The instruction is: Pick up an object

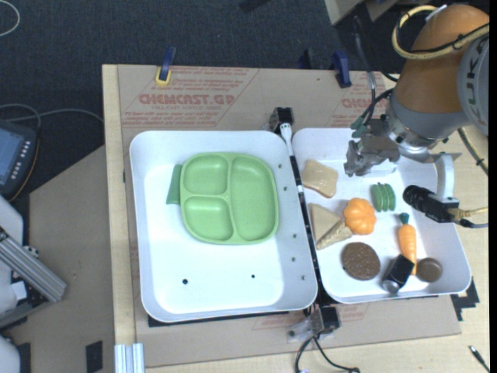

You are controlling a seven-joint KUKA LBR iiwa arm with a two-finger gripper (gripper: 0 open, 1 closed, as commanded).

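The right bin [334, 143] holds several toy foods: a tan bread slice [320, 179], a beige wedge [326, 224], an orange fruit [359, 215], a green ridged piece [383, 196], a carrot [408, 241], a brown round cookie [361, 260], a small brown disc [429, 270] and a black-and-grey block [397, 273]. My gripper [359, 164] hangs over the upper part of this bin, just right of the bread slice and above the orange fruit. Nothing shows between its fingers.
The left bin [155, 231] holds a green three-compartment plate [229, 196]. A black cylinder [423, 200] on the arm's mount juts over the right bin's right side. Clamps [163, 74] pin the cardboard bench top at the back edge.
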